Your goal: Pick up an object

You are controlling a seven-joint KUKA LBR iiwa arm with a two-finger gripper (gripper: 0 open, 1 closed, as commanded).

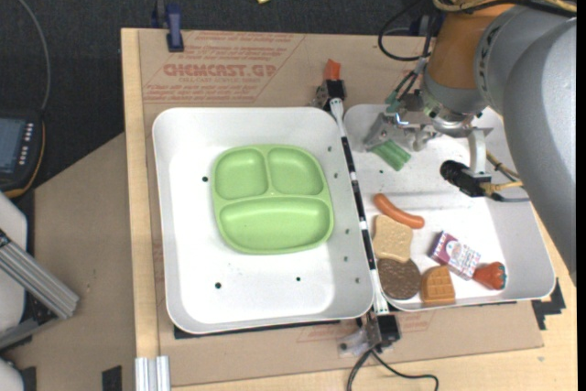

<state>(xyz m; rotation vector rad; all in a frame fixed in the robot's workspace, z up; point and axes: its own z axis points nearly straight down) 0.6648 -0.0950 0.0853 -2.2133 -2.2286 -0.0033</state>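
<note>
The arm (513, 41) is reaching in from the right over the far end of the right bin (522, 275), its orange band sitting just above the wrist. The gripper (396, 135) is hanging low over the far left corner of that bin, with a green object (394, 153) lying right at its tip; whether that object is sitting between the fingers or just beneath them I cannot tell, and the pincer's state cannot be told from this slant. Nearer the front of the same bin a cluster of toy food is lying: a sausage (399, 211) is resting at a tilt, a slice of bread (394, 239) is sitting just in front of it, a brown cookie (399, 277) is touching the bread's near edge, and a waffle (439, 286) is lying just beside the cookie. A pink box (455, 254) is lying tilted to the right of the bread, and a strawberry (492, 275) is sitting near the box by the bin's right rim. In the left bin (179, 197) a green plate (271, 199) with three compartments is lying near the middle.
</note>
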